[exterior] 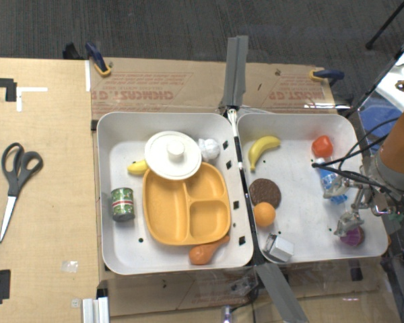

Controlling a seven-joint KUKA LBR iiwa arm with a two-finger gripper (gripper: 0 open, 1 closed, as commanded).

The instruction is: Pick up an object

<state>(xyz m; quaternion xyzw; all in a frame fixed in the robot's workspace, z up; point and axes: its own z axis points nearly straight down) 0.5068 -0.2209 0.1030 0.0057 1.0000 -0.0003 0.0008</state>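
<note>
my gripper (352, 219): sat at the lower right of the frame, low over the right bin's right side, just above the purple object. whether it was parted or closed i could not tell.
purple object (352, 236): lay at the right bin's lower right corner, right beneath my gripper; perhaps touching it, but the view was too cluttered to be sure. i could not see it clamped.
right bin (303, 180): white and shallow, in the right half of the frame.
banana (262, 149): upper left of the right bin.
red object (322, 146): upper right of that bin, well apart from the banana.
blue item (334, 184): below the red object, near my wrist.
brown disc (264, 192): left side of the right bin, with the orange (264, 214) just below it.
grey block (278, 247): lower left corner of the right bin.
left bin (114, 153): held an orange tray (186, 206), a white lid (173, 155) overlapping its top edge, and a green can (122, 204) to its left.
scissors (14, 180): on the bench at the far left of the frame.
</note>
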